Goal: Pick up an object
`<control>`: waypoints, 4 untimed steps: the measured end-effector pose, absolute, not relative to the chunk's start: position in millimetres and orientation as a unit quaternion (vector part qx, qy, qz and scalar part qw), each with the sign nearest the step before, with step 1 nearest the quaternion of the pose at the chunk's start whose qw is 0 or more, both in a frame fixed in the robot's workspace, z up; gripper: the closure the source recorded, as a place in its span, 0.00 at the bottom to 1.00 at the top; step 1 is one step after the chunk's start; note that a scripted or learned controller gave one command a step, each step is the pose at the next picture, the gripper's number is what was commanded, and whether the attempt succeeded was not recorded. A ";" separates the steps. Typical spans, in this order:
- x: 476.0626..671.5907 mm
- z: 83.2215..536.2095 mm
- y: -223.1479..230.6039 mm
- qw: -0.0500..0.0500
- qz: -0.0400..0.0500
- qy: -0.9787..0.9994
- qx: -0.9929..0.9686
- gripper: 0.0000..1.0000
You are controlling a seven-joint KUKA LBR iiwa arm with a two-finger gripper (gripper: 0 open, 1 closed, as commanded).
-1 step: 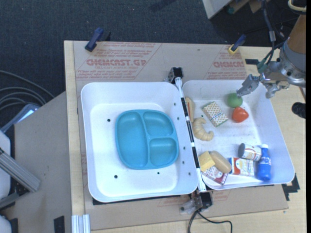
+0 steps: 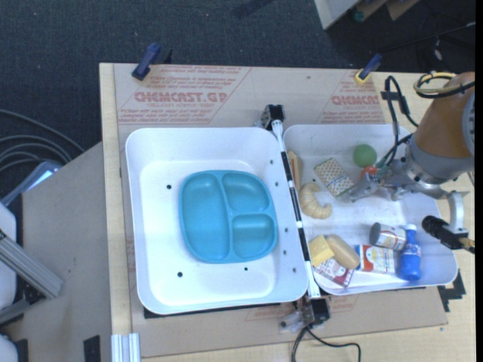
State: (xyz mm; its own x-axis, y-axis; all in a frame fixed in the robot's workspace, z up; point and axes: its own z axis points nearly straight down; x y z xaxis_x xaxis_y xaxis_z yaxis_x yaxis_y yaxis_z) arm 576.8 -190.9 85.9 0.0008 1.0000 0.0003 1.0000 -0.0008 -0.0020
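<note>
The arm comes in from the right over the right bin (image 2: 447,274), its orange band above the wrist. The gripper (image 2: 367,181) sits low in the upper middle of that bin, and whether it is released or clenched cannot be told from this slant; nothing is seen between its tips.

Just above the gripper lies a small green ball (image 2: 365,154), near but apart from it. Just left of the gripper rests a patterned packet (image 2: 333,176), tilted, its long axis running from upper left to lower right. Further left and lower, a pale croissant-shaped piece (image 2: 314,201) curves beside the divider between the bins. Below the gripper, well apart from it, a small can (image 2: 388,237) lies on its side, its long axis roughly left to right. Beside it a blue bottle (image 2: 410,258) lies with its white cap pointing toward the far side of the bin. A yellow block (image 2: 323,249) and a flat red-and-white packet (image 2: 370,260) sit at the near edge.

The left bin (image 2: 143,202) holds a blue divided plate (image 2: 226,216). Both bins rest on the desk (image 2: 189,93).
</note>
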 end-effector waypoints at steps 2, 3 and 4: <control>578.0 96.5 -190.6 -0.001 0.000 -0.707 -0.707 0.00; 578.6 106.9 -190.6 -0.002 -0.001 -0.707 -0.707 1.00; 578.4 106.6 -190.6 -0.002 -0.001 -0.707 -0.707 0.00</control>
